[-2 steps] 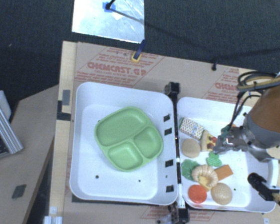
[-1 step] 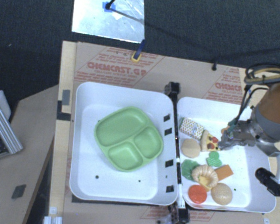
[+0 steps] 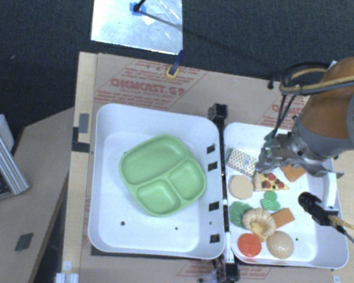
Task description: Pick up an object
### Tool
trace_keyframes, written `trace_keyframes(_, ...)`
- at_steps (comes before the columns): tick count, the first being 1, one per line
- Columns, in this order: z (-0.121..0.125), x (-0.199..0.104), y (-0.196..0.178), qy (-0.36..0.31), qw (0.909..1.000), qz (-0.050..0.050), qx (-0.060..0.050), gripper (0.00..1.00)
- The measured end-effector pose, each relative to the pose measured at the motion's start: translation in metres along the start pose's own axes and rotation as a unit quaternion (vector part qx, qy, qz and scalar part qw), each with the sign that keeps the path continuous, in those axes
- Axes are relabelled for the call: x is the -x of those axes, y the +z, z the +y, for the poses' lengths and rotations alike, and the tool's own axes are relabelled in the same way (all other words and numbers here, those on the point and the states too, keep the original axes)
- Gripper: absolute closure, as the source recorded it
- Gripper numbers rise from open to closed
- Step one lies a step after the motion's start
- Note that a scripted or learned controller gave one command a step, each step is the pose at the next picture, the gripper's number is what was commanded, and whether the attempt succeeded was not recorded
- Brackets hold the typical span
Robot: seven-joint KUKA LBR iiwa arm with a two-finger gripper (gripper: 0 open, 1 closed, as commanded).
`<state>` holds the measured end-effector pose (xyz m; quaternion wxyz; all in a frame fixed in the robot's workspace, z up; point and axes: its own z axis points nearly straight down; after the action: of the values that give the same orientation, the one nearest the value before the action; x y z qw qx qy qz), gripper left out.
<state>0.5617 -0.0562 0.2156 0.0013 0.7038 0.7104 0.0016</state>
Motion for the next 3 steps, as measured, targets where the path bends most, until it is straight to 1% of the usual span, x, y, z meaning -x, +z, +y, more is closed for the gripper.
trace_keyframes(1,0.0285,-0.0284,-0.0014,0.0,1.0,0.0,0.0,1.0)
trace_keyframes(2,0.0331,-0.0238,-0.0062,0.001,1.0,0.0,-0.001,1.0)
trace_keyframes(3,0.029,-0.0235,-0.0011,0.003,1.0,-0.001,-0.001,1.0)
